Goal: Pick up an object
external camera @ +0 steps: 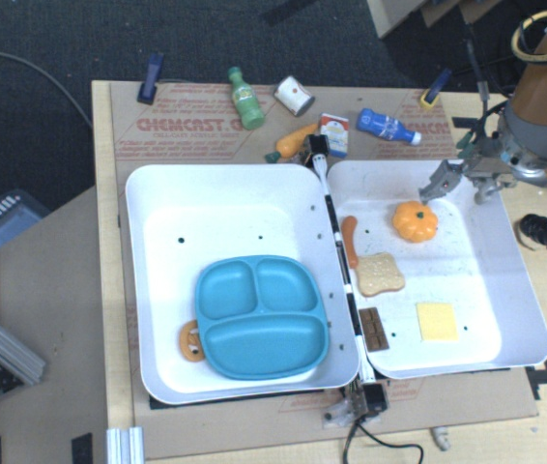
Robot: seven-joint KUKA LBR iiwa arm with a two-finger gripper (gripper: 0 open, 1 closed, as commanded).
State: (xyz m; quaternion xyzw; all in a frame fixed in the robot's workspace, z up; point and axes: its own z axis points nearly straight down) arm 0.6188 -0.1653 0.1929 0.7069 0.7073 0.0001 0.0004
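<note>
The right bin (505,288) holds an orange pumpkin (416,221), a slice of toast (380,275), a yellow cheese square (437,321), a reddish sausage (350,240) and a brown bar (371,329) along its left wall. My gripper (463,182) hangs over the bin's far right part, up and to the right of the pumpkin. Its fingers (438,182) are spread open with nothing between them, and they do not touch the pumpkin.
The left bin (158,211) holds a blue divided plate (260,315) with a small brown pretzel (190,341) at its left edge. Behind the bins lie a green bottle (245,99), a white can (294,95), a carton (333,133), a carrot (295,143) and a blue bottle (388,126).
</note>
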